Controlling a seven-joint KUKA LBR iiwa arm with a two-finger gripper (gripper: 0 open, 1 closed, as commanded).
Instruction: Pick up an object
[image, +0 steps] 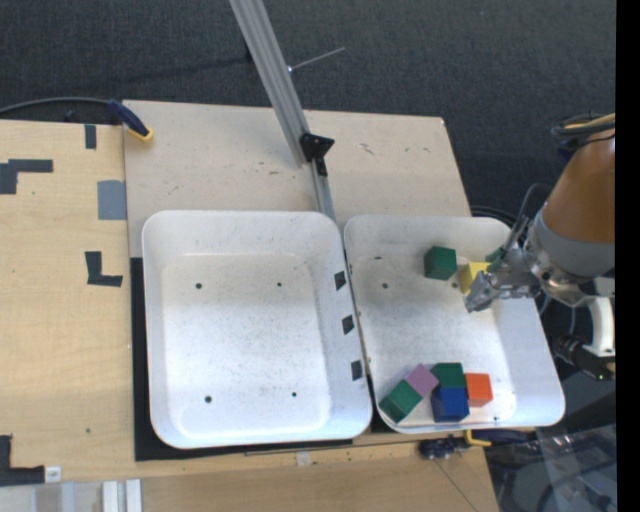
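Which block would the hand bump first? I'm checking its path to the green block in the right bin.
The yellow block lies between the hand and the green block, touching or nearly touching both. The cluster of blocks near the front wall lies apart from that path.

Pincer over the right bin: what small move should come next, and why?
Probably a short drop onto the yellow block. The pincer sits right beside it, with the green block close on the other side, so a straight descent seems safer than a sideways sweep. Nothing shows between its tips yet.
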